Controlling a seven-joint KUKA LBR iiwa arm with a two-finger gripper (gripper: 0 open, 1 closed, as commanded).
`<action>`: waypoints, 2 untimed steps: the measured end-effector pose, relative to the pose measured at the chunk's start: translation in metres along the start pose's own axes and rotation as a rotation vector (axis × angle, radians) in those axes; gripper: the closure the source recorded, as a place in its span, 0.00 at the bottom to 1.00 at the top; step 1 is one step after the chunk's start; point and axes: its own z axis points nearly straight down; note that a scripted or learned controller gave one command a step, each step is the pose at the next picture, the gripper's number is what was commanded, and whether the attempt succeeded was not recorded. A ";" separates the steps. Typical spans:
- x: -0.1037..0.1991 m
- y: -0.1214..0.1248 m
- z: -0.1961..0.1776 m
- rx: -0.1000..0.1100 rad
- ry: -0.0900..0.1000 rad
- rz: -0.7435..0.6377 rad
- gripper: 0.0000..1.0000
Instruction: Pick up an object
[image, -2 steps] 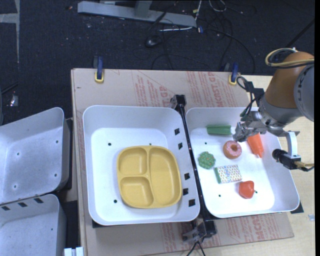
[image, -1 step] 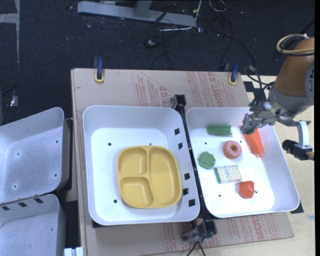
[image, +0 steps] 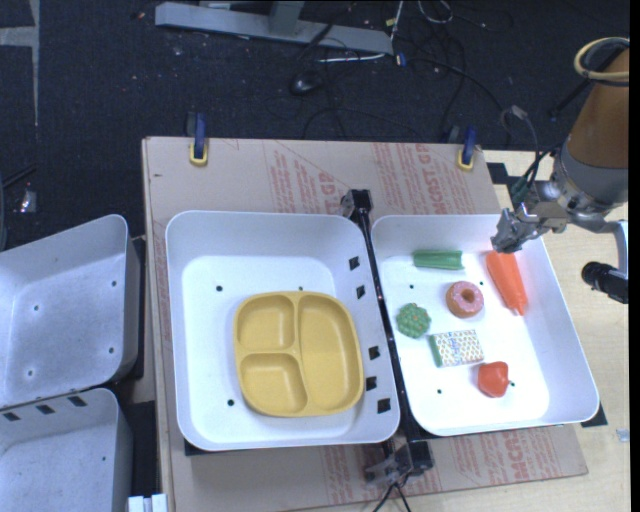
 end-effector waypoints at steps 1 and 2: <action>0.000 0.002 -0.045 0.001 0.000 0.000 1.00; 0.051 -0.006 -0.049 0.007 0.004 -0.004 1.00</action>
